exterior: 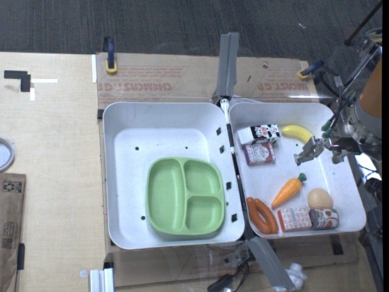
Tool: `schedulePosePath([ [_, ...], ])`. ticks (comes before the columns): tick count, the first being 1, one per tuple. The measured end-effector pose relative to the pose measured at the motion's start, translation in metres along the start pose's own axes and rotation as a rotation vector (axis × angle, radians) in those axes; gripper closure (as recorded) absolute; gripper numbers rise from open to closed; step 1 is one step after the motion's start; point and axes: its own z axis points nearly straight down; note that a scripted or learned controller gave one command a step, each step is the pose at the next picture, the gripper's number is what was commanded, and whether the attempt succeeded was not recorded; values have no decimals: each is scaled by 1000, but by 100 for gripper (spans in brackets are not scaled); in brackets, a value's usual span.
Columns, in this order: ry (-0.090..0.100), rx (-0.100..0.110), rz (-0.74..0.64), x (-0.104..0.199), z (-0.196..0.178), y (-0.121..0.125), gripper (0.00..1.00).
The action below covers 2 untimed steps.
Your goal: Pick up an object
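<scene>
The right bin [352, 184] holds several small items: a yellow banana [296, 132], a black-and-white carton [265, 132], a maroon packet [259, 154], a carrot [287, 190], red sausages [261, 216], a tan bun [320, 198], a red-and-white box [295, 218] and a small can [325, 219]. My gripper [321, 153] hangs over the right part of this bin, just below the banana and above the bun. Its fingers [306, 152] are spread open with nothing between them.
The left bin [121, 163] holds a green divided plate [185, 196]. A grey divider post [228, 66] stands behind the seam between the bins. Clamps sit at the back edge of the brown board, and a tape roll [3, 156] lies at the far left.
</scene>
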Motion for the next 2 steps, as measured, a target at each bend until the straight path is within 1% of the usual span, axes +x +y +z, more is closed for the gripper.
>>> schedulePosePath([
  [1, 2, -1, -7, 3, 169, -24, 0],
  [2, 3, 3, -3, 2, 163, -24, 100],
])
